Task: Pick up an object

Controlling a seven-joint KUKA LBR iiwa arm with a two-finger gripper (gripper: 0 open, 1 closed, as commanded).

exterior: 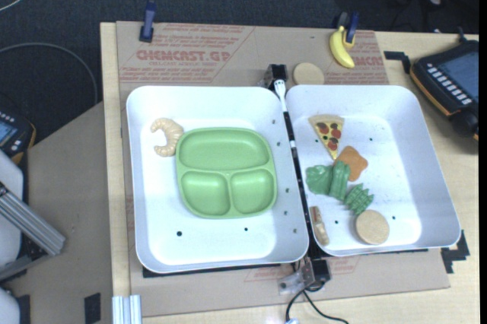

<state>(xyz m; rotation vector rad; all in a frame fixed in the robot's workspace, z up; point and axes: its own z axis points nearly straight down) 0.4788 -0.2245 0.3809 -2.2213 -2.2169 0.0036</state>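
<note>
The right bin (403, 125) holds a pizza slice (328, 132), an orange piece (352, 161), two green toy vegetables (329, 179) (358, 198), a round tan cookie (372, 227) and a small brown stick (318, 226) along its left wall. In the left bin (152, 223) lies a green three-compartment plate (226, 171), with a pale croissant (167, 135) beside its upper left corner.
A yellow banana (341, 49) and a round tan disc (308, 74) lie on the bench behind the bins. A blue clamp (148, 20) sits at the back left. A tablet (455, 79) rests at the right edge.
</note>
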